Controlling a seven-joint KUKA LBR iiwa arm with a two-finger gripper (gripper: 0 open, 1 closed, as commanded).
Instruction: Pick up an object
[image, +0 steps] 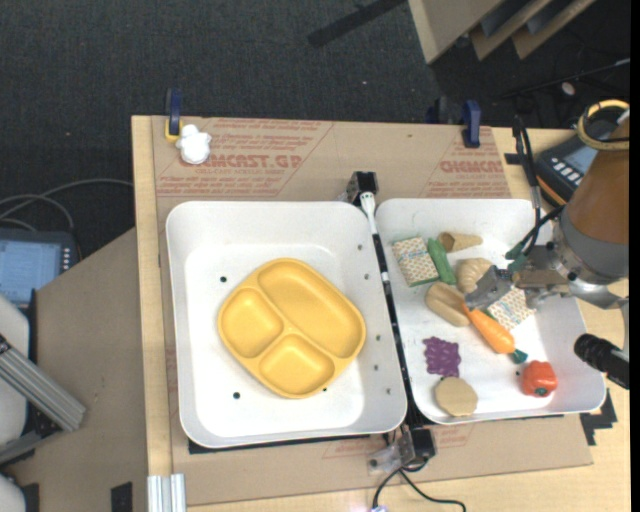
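- Here, the bench (300, 150) carries two shallow white bins side by side: the left bin (190, 300) and the right bin (570, 390).
- The left bin holds a yellow divided plate (290, 325), lying flat near its middle.
- The right bin holds a cluster of toy foods: a green piece (441, 261) beside a checkered packet (411, 260), a tan piece (460, 241) at the far side, a beige lump (472, 271), a bread-like roll (446, 305), an orange carrot (492, 331), a purple piece (441, 354), a round beige disc (456, 396) and a red pepper (538, 378) near the front.
- The arm (600, 220) reaches in from the right; its claw (497, 285) sits low over the cluster, just above the carrot and beside the beige lump.
- Whether the claw's parts are apart or together cannot be told, and no object is seen gripped.
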